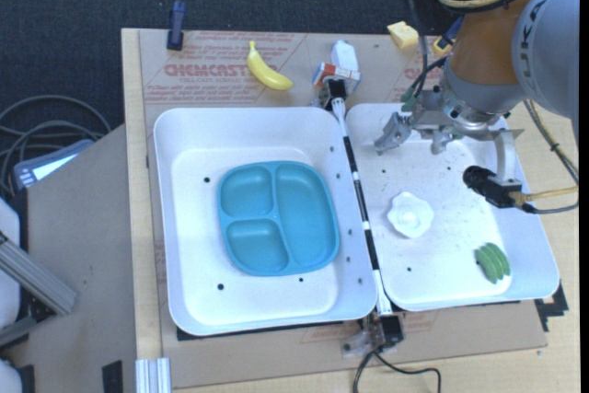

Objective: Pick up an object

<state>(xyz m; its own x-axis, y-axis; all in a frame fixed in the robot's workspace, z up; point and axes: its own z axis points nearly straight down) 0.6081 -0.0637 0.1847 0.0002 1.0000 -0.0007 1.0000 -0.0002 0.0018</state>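
**Pick pending: right bin**

Left bin (184, 161): blue tray (276, 218). Right bin (543, 262): white lump (409, 215) centre, green item (493, 261) near right corner. Gripper (419, 132) over bin's far end, away from both; finger state cannot be told. Recommended: centre above lump, descend straight. Board (147, 60) print partly legible: "CHEMCAST".

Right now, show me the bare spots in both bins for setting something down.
Left bin: bare floor rings the blue divided plate, widest along its left side. Right bin: free floor between the white fried-egg toy and the green toy. Its top end is crowded by the gripper.
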